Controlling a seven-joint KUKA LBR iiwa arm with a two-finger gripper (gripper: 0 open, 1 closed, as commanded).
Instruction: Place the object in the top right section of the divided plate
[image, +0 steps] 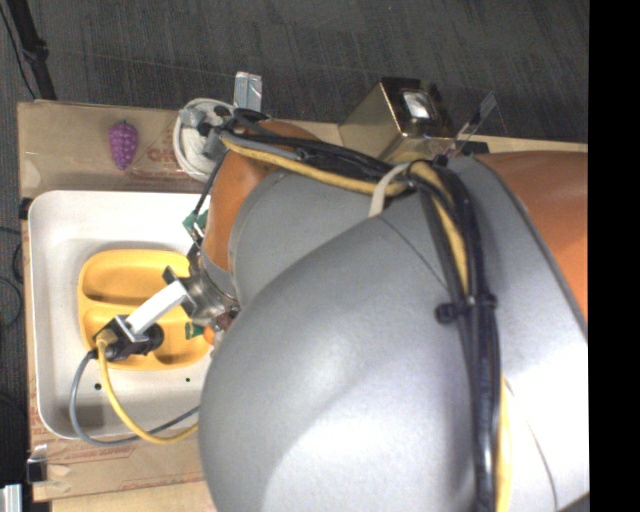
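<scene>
Left to right:

- Shallow white plastic bin holds the yellow plastic divided plate, which lies flat on the bin floor.
- Small purple grape-like cluster lies on the brown cardboard sheet beyond the bin's far wall. It is outside the bin and well apart from the plate.
- The gripper is over the plate's right edge, mostly buried under the big grey arm. Can't tell whether it is wide, narrow or holding anything.
- A small orange-and-green thing shows right beside the gripper at the plate's right rim. My guess is that this is the task object, but it's too hidden to name or to give a long axis. Also can't tell if it is gripped, lying on the plate, or just beside it.
- Brass-coloured box sits at the far side behind the arm, not involved.

Key relation: the top right section lies just up-left of the gripper in this view, very near. If the orange-and-green thing is in hand, the next move is a short shift that way, then release. If the purple cluster is the target instead, it is far up-left and outside the bin.
</scene>
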